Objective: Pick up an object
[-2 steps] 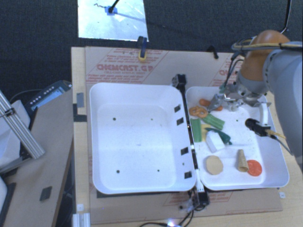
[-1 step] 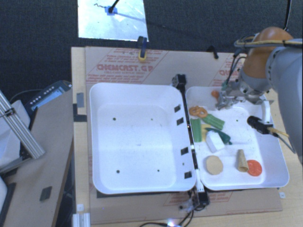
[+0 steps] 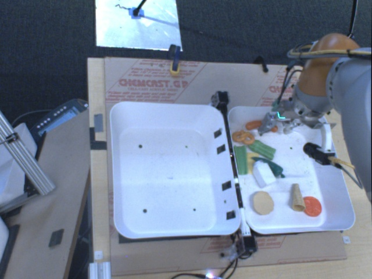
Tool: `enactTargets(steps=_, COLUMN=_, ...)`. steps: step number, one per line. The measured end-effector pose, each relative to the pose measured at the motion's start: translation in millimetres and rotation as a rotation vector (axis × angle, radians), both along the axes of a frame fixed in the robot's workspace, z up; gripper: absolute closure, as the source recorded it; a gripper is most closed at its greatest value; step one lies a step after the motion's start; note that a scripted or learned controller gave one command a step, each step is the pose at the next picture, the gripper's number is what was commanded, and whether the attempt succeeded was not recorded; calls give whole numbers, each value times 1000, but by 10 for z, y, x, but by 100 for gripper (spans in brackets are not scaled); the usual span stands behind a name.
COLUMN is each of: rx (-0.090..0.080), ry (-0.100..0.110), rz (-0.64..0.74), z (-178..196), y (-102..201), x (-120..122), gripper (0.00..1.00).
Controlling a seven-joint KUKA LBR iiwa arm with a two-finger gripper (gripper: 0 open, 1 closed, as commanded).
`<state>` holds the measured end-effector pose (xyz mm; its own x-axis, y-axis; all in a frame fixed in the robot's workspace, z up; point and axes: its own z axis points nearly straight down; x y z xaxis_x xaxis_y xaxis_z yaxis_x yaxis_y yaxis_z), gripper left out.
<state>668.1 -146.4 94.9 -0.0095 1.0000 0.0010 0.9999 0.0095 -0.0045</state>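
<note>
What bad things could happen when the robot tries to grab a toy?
The end effector hangs at the crowded back of the right bin, beside the pretzel and an orange piece. It may bump one toy while reaching for another.

The green pieces and the white object lie touching, so a grab there might catch two things or slip off.

The toys near the divider may be hard to close around.

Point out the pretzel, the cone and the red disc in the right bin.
pretzel [image 3: 243, 136]: camera view, on its looped middle.
cone [image 3: 297, 197]: camera view, mid-body.
red disc [image 3: 313, 206]: camera view, centre of its top face.
</note>
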Motion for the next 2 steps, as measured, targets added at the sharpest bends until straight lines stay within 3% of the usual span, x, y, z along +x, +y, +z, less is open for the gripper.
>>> enactTargets(steps=1, rx=-1, ry=-1, rz=-3, z=-107, y=429, x=1, gripper=0)
enactTargets(steps=2, rx=-2, ry=1, rz=-15, z=-108, y=-106, x=-894, gripper=0)
